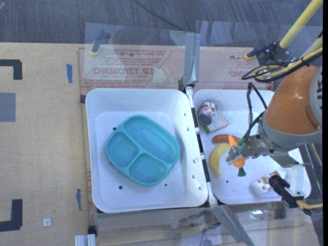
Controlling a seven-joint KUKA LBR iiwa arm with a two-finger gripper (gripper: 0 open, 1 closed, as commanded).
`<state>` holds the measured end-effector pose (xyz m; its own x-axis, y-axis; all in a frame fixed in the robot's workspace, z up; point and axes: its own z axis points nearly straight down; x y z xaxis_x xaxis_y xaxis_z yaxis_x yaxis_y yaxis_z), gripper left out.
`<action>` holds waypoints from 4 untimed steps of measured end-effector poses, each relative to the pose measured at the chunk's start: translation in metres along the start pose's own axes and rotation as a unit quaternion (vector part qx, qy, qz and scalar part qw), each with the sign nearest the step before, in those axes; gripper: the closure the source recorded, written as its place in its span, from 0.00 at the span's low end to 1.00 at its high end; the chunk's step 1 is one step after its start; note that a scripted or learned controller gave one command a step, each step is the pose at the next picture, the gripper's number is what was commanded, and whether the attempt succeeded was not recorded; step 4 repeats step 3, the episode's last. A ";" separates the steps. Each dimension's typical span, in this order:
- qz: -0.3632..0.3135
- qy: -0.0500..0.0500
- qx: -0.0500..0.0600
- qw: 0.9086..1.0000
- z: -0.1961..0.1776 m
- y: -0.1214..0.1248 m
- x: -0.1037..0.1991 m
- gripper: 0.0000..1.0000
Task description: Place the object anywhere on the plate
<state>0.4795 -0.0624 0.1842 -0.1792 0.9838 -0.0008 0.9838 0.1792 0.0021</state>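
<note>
On the worktop [41, 137] two bins sit side by side. The bin at nine o'clock [97, 106] holds a divided plate [143, 149]. In the bin at three o'clock [230, 186], a can [206, 110] lies at twelve, a banana [218, 159] toward nine, a carton [265, 183] near five.

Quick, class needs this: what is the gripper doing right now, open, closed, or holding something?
Gripper: low over the right bin, above the carrot and beside the banana; open, closed or holding cannot be told.
</note>
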 end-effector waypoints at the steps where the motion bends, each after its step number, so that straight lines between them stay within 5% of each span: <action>1: 0.043 0.000 0.001 0.999 -0.044 0.046 0.093 1.00; 2: 0.006 0.000 0.001 1.000 -0.029 0.109 0.161 1.00; 3: 0.006 0.000 0.001 1.000 -0.029 0.109 0.161 0.00; 4: 0.006 0.000 0.001 1.000 -0.029 0.109 0.161 0.00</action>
